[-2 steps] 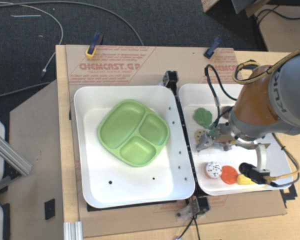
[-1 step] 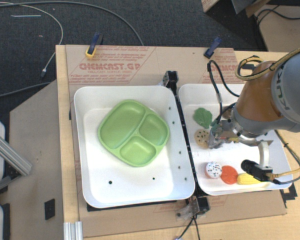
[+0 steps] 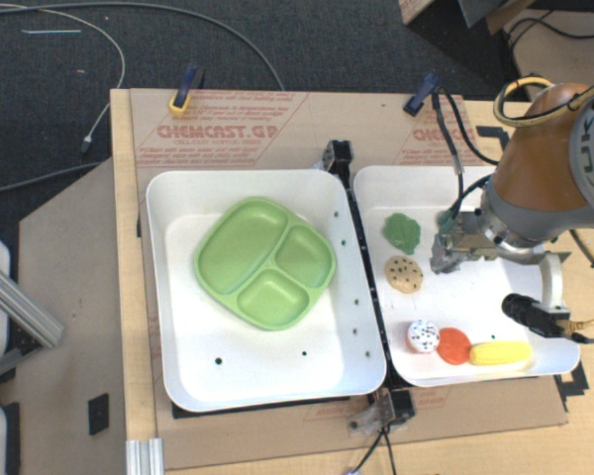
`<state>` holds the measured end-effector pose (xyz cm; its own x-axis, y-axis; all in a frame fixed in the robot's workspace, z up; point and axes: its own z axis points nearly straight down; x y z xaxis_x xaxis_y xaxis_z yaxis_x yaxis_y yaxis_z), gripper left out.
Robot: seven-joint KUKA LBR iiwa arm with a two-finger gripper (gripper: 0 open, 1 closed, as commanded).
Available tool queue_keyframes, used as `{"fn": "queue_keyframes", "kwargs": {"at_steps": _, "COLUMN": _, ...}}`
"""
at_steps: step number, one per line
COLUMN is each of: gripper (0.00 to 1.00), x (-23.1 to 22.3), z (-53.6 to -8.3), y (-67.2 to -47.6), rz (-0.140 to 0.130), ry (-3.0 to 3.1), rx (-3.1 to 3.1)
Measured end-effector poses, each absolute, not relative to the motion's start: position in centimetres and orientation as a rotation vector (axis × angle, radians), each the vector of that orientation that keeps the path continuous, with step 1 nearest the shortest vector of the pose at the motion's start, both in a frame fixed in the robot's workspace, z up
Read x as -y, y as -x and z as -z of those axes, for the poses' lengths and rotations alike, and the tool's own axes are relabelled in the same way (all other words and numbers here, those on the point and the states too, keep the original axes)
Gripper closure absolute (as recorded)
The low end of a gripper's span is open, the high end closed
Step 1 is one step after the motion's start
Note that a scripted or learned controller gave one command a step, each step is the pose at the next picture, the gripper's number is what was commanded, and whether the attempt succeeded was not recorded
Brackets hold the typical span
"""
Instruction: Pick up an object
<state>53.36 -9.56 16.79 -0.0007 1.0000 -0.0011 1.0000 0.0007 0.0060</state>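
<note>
The arm (image 3: 549, 166) is reaching into the right bin (image 3: 535, 364), with the gripper (image 3: 445, 255) hanging low, near the cookie (image 3: 405, 274) and the green leaf (image 3: 403, 231). Its opening cannot be told from here. For a clean pick, it should centre over one item, the cookie being nearest, and descend straight. The die (image 3: 423, 336), orange ball (image 3: 453, 345) and yellow piece (image 3: 500, 353) are lying crowded along the near wall.
</note>
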Motion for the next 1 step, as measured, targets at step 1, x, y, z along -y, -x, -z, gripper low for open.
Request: {"fn": "queue_keyframes", "kwargs": {"at_steps": 1, "gripper": 1.0, "x": 8.88, "z": -21.34, "y": -53.59, "rz": -0.005, "ry": -2.216, "rx": -2.221}}
